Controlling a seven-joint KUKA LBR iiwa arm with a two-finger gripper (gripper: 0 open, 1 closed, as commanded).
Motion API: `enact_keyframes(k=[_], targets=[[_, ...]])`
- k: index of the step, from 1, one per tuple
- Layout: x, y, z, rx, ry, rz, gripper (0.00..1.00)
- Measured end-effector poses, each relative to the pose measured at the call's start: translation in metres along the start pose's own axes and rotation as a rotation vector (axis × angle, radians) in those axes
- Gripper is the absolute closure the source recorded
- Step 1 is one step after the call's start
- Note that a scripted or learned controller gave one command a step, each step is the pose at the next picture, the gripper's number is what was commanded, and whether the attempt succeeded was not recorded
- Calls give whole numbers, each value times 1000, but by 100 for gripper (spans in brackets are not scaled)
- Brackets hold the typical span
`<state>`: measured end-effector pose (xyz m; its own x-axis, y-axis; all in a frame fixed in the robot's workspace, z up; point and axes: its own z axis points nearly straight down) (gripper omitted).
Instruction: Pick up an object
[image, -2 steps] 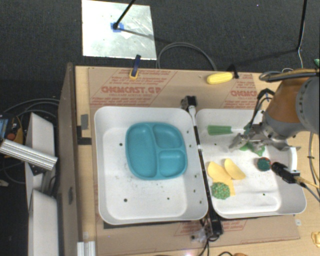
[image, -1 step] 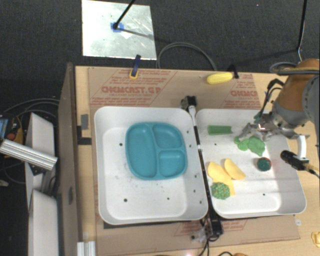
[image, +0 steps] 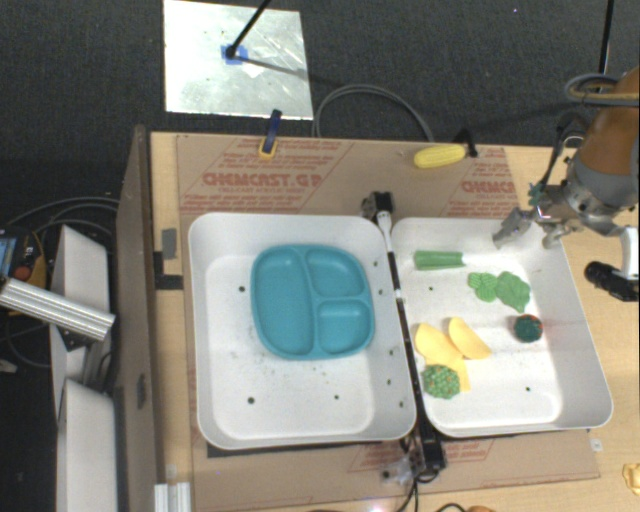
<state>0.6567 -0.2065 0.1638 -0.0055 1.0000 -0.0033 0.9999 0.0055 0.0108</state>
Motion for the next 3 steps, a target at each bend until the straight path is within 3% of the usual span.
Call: enact_keyframes(k=[1, 2, 3], targets=[[32, -50, 81, 10, 3, 3, 0], [-1, 16, -4, -1, -2, -1, 0], [1, -25, 82, 10, 4, 5, 0]])
